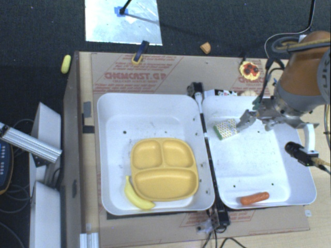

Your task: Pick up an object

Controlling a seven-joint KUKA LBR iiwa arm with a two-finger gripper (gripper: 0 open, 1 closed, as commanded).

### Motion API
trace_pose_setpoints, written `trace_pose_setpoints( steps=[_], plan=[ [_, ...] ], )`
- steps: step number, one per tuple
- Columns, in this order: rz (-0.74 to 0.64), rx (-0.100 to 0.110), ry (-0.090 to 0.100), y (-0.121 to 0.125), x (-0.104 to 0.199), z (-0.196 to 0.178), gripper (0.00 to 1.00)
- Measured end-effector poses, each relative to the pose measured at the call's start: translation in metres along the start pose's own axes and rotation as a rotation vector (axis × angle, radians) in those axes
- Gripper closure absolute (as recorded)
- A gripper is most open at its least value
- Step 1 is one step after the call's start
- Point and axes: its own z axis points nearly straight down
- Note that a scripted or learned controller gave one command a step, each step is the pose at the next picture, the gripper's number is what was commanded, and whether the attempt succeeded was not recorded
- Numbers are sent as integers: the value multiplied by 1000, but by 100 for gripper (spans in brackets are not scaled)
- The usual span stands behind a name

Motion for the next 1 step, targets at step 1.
trace_pose_setpoints(
  steps=[1],
  plan=[
    [0, -1, 0, 37, 13, 117, 0]
  ],
)
